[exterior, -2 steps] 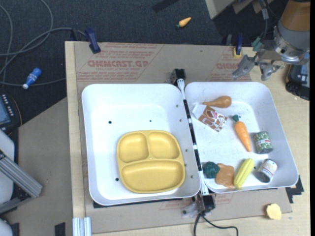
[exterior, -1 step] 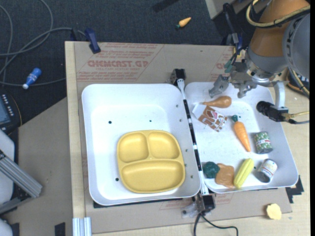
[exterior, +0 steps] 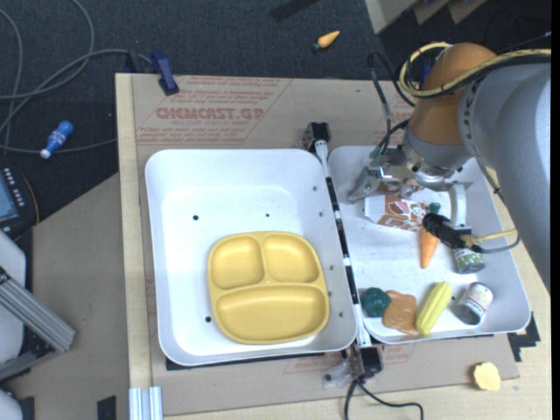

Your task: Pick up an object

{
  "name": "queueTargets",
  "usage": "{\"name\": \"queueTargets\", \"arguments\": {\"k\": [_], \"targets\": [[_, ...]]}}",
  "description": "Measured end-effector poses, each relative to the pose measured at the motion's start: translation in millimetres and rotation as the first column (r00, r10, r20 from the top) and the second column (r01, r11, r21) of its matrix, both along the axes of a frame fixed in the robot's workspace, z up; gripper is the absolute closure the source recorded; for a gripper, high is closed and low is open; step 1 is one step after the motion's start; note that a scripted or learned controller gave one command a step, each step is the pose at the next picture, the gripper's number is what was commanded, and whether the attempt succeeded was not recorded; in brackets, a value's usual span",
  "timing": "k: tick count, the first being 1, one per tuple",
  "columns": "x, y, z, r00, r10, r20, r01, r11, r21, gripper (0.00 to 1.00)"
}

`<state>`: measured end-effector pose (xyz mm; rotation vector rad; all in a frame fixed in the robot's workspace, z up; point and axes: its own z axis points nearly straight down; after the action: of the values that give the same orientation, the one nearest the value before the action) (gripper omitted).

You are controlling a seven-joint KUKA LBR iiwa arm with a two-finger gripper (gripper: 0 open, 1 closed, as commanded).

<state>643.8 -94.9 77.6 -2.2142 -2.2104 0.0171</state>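
Note:
My gripper [exterior: 404, 198] hangs over the far part of the right bin [exterior: 503, 309], open, its fingers spread to either side of a brown-and-white patterned packet [exterior: 398, 213] that lies flat on the bin floor. Nothing is held between the fingers. Just right of the packet lies an orange carrot [exterior: 427, 250]. Nearer the front edge sit a yellow corn cob [exterior: 434, 307], a tan flat piece [exterior: 401, 311], a dark green lump [exterior: 376, 300], a small can [exterior: 475, 303] and a little green-topped jar [exterior: 470, 259].
The left bin [exterior: 175, 191] holds a yellow divided plate [exterior: 266, 285]. The arm's orange band and grey body cover the bin's far right corner. Outside the bins lie a yellow scrap [exterior: 486, 375], a blue bottle [exterior: 57, 136] and a small orange piece [exterior: 328, 38].

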Motion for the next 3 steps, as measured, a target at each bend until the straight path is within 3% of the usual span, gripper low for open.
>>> {"name": "queueTargets", "arguments": {"k": [1,2,3], "targets": [[2.3,-0.4,16.7,1.000,0.000,0.009,0.000,1.000,-0.001,1.00],[2.1,-0.3,16.1,1.000,0.000,0.008,0.000,1.000,-0.001,0.00],[21.3,-0.7,7.8,1.000,0.005,0.004,-0.005,1.000,-0.003,0.00]]}}
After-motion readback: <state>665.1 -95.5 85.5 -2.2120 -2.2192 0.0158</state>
